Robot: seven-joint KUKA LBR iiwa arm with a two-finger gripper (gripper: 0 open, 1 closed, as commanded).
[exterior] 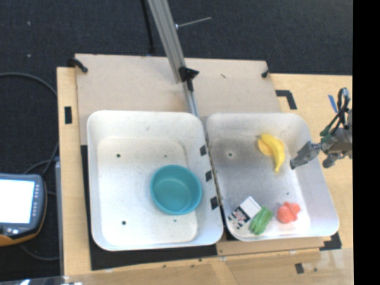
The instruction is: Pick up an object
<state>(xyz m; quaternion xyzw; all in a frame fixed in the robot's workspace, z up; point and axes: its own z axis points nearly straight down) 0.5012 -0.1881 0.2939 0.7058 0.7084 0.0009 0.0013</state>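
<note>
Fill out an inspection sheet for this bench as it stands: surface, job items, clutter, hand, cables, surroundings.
Surface: wooden bench bearing two white bins side by side, left bin and right bin.
Job's things: right bin holds a banana, a red object, a green object and a small printed box; left bin holds a teal bowl.
Clutter: nothing seen.
Grippers: hand at the right bin's right rim, beside the banana, holding nothing visible.
Cables: black cable on the floor at left; wires on the arm.
Surroundings: metal rail, screen device, dark floor.
</note>
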